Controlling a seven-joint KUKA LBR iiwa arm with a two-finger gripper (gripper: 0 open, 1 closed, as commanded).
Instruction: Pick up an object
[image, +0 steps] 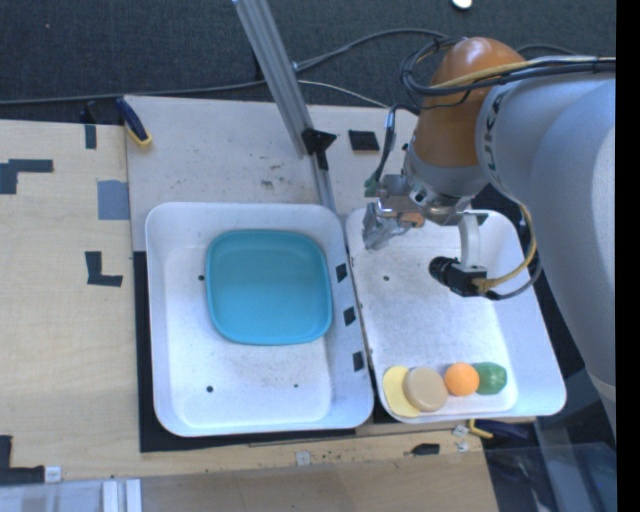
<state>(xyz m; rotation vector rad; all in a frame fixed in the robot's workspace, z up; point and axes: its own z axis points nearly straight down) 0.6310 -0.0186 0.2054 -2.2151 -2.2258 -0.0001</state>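
A grey arm's gripper (380, 232) hangs over the far left corner of the right bin (440, 310), whether its fingers are apart or together cannot be told. The candidates for picking lie in a row along that bin's near edge: a yellow disc (396, 392), a tan round piece (427, 389), an orange ball (461, 379) and a green piece (491, 377). A clean grasp likely means crossing the bin toward that row and descending on an end item, where neighbours crowd least.
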